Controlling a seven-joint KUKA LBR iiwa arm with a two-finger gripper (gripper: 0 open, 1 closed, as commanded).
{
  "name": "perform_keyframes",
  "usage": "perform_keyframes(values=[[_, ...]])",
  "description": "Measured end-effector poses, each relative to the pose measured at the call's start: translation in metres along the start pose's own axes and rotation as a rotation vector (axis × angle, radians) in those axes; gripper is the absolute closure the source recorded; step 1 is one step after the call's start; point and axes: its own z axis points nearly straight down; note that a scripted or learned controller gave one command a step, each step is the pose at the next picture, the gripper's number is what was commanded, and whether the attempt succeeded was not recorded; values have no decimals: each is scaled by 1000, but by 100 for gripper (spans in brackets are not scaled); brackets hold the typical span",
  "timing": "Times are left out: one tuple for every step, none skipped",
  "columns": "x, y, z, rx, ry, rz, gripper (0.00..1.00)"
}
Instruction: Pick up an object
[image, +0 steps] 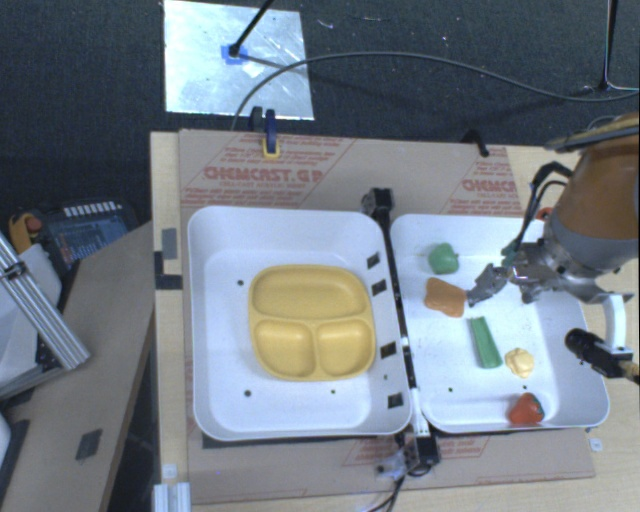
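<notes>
The right bin (572, 392) holds several small items. An orange chunk (444, 297) lies near the bin's left side, with a round green piece (443, 258) just behind it. A long green stick (485, 341) lies in the middle, a small yellow piece (519, 361) to its right, and a red piece (526, 408) at the front edge. My gripper (487, 283) hangs over the right bin, just right of the orange chunk and pointing toward it. Nothing shows in its grasp.
The left bin (215, 300) holds a yellow three-compartment tray (308, 320). A black divider with clips (390, 300) runs between the bins. The grey and orange arm (598, 215) covers the right bin's far right corner. A cable crosses the floor behind the bench.
</notes>
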Motion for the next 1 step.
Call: perform_keyframes(values=[[0,3,-6,-13,-2,-3,0]])
